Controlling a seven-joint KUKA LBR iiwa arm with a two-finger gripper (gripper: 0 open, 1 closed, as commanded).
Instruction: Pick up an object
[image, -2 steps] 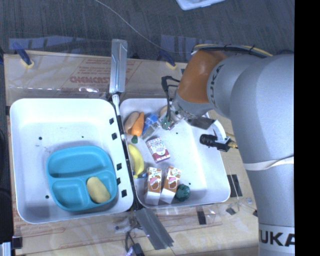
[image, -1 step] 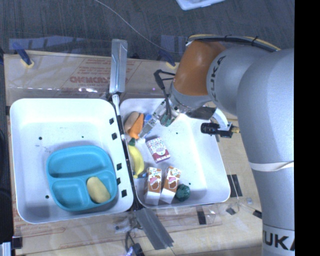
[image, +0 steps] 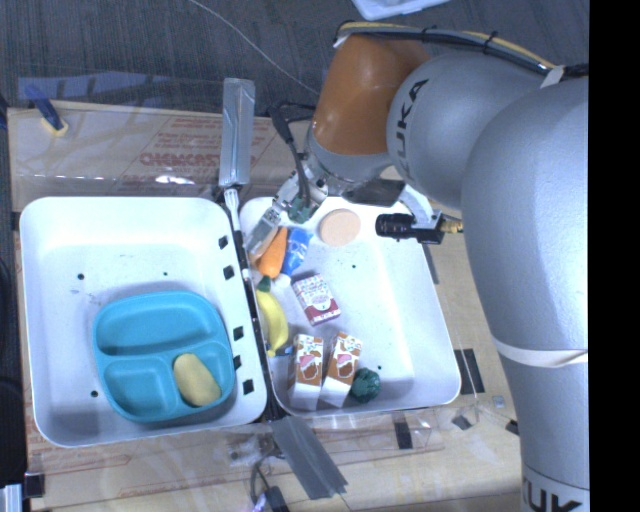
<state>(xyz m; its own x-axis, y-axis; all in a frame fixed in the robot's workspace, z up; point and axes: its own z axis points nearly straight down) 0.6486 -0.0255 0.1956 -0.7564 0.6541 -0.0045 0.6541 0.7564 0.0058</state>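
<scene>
Nearest the lens looms the grey KUKA arm (image: 530, 200), its big links covering the right side of the view, with the orange band (image: 365, 95) bending down toward the wrist. Below that wrist, the gripper (image: 288, 210) sits low over the far left corner of the right white bin (image: 405, 300), close against the wall it shares with its neighbour. Whether it is spread or closed I cannot tell, as the wrist hides its working end, and nothing can be seen held in it. Just beside it lie an orange carrot-like piece (image: 272, 254) and a small blue packet (image: 296, 250), touching each other. These look like the likeliest targets, judging by where the tool is aimed. A round peach-coloured disc (image: 340, 227) rests near them, under the wrist. Further out along the shared wall lies a yellow banana (image: 271, 318), with a small maroon-and-white carton (image: 316, 298) beside it. Two brown-and-white drink cartons (image: 325, 362) stand side by side at the near edge, next to a dark green lump (image: 366, 384). Well apart, the left white bin (image: 60, 260) holds a blue divided plastic tray (image: 150, 335) with a yellowish oval potato-like object (image: 197, 380) in one compartment.
</scene>
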